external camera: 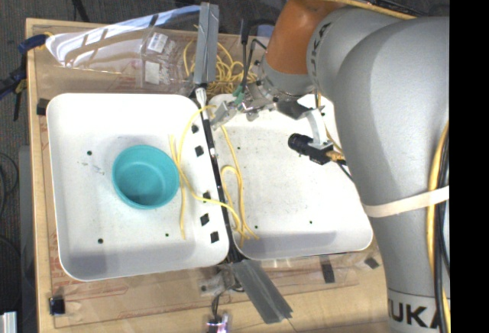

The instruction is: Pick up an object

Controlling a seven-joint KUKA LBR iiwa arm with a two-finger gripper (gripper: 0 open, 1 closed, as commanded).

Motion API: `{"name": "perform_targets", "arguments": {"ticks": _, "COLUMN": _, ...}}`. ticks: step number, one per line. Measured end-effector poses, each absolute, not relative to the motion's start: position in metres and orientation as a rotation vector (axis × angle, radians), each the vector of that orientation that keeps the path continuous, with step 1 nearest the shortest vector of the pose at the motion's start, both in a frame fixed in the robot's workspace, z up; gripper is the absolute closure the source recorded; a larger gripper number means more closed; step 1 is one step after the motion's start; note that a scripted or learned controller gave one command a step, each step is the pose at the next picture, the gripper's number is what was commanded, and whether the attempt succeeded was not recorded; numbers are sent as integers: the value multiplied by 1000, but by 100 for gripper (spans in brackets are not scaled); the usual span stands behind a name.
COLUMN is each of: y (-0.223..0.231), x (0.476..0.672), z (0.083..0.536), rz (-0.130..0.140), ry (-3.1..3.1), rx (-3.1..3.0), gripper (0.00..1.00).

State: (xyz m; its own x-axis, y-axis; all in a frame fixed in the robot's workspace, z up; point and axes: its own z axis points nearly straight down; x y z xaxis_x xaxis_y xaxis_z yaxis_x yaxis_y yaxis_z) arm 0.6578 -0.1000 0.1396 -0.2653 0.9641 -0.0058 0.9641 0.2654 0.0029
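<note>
Camera view: a slanted look down on a wooden bench [38,263] with two shallow white bins side by side.
Left bin [76,247]: holds a teal bowl [145,176], standing upright with its mouth facing up, a little left of the bin's middle. Being round, it has no long axis.
Right bin [306,232]: its floor is mostly bare and lightly scuffed.
My arm: I reach in from the right. My grey body [390,110] covers the right bin's right side, and my orange band [294,37] sits above its far edge.
My gripper [252,102]: it hangs over the far left corner of the right bin, near the divider. I cannot tell whether my jaws are released or clenched, and I see nothing between them.
Black fitting [309,147]: a small dark part with an orange tip, just beside my wrist, over the right bin's floor.
Yellow cords [229,186]: thin strands trail along the divider [210,186] between the bins and spill onto both floors; more lie bunched behind the bins.
Clear plastic [114,49]: a crumpled transparent sheet on the bench behind the left bin.
Edges and room: the bowl stands apart from all four walls of its bin, with open floor around it. The nearest cord runs just beside its right rim. The divider and its cords lie between my gripper and the bowl.
</note>
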Motion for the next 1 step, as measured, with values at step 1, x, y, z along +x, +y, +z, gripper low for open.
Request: {"name": "perform_targets", "arguments": {"ticks": 1, "y": -102, "x": 657, "z": 137, "rz": 0, "ry": 2490, "rx": 1901, "gripper": 0}}
